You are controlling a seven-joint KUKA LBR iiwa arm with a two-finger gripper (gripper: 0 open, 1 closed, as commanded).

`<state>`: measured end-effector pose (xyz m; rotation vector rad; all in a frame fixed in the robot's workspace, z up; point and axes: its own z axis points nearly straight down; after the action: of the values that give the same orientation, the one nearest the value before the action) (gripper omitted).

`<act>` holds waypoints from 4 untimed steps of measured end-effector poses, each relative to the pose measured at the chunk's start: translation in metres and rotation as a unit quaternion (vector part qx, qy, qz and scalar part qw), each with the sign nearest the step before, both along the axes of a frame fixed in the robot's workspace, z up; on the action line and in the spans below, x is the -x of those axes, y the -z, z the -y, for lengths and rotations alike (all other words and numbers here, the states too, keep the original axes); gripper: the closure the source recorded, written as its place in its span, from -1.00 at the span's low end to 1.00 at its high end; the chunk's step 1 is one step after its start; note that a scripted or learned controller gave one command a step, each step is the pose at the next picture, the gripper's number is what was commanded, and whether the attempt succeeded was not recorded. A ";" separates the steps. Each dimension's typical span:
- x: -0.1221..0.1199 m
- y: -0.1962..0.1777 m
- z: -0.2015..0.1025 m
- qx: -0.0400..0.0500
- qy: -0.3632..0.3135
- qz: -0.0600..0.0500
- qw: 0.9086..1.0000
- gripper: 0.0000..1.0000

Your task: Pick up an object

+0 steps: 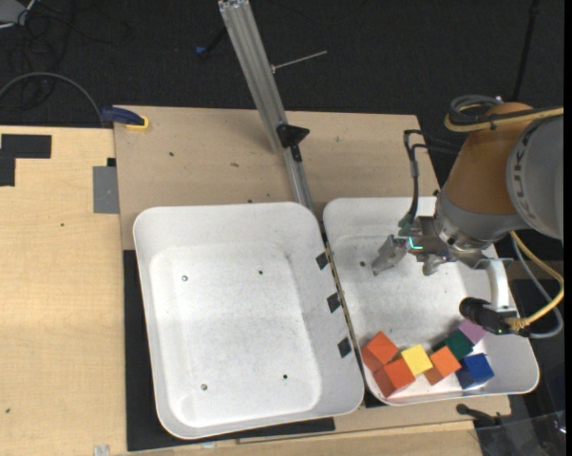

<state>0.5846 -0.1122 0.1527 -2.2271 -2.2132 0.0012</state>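
Right now the gripper (409, 252) hangs over the right bin (362, 218), at about 12 o'clock from the blocks. Its two fingers look spread apart, one toward 9 o'clock and one toward 3, with nothing between them; the jaws are released and grasp no block.

The things to pick lie in a huddle at the bin's 6 o'clock end, near the front rim: two red blocks (389, 363), a yellow block (417, 359), an orange block (445, 360), a green block (461, 344), a blue block (476, 370) and a pale purple block (471, 330). Several touch or lean on each other, likely because the shallow floor lets loose pieces gather against the wall.

The left bin (172, 226) sits just beside the right one, at its 9 o'clock, joined along a seam with dark clips. A slanted metal rail (262, 84) rises toward 12 o'clock behind them.

My judgement: the pick is not yet begun. The arm (500, 174) would need to travel toward 6 o'clock and descend, and the tight packing could make the fingers strike a neighbour instead of straddling one block.
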 end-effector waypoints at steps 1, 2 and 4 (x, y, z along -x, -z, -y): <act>0.000 0.000 0.000 0.000 0.000 0.000 1.000 -1.00; 0.000 0.000 0.000 0.000 0.000 0.000 1.000 -1.00; -0.018 -0.038 -0.104 -0.002 -0.007 0.001 1.000 1.00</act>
<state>0.6021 -0.0087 0.1911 -2.2109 -2.2281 -0.0041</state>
